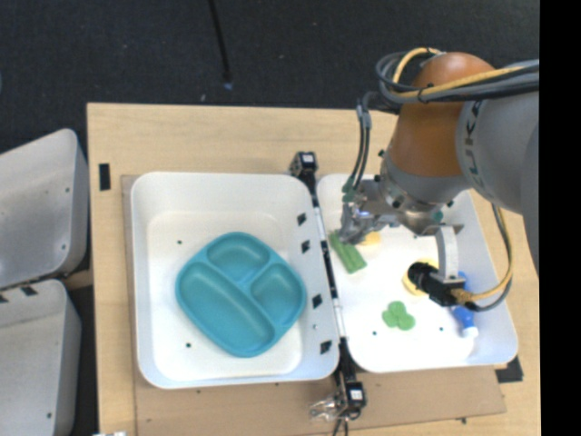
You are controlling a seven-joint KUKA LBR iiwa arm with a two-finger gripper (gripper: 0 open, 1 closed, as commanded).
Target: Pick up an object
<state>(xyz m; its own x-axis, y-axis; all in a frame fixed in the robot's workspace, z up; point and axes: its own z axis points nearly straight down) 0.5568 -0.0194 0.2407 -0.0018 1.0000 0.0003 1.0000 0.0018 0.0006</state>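
Note:
My gripper [356, 223] hangs over the left side of the right bin [427, 357], close to the wall between the two bins. A green oblong block [349, 254] lies tilted right below it, its upper end meeting the gripper's tip. Whether the block is gripped is unclear. A small yellow piece [371, 238] shows just to the right of the gripper. A green rounded object [397, 316] rests on the bin floor nearer the front.
The left bin [154, 216] holds a teal divided plate [240, 292]. In the right bin, a yellow object [413, 286] is partly hidden by the robot, and a blue and white object [466, 321] lies by the right wall.

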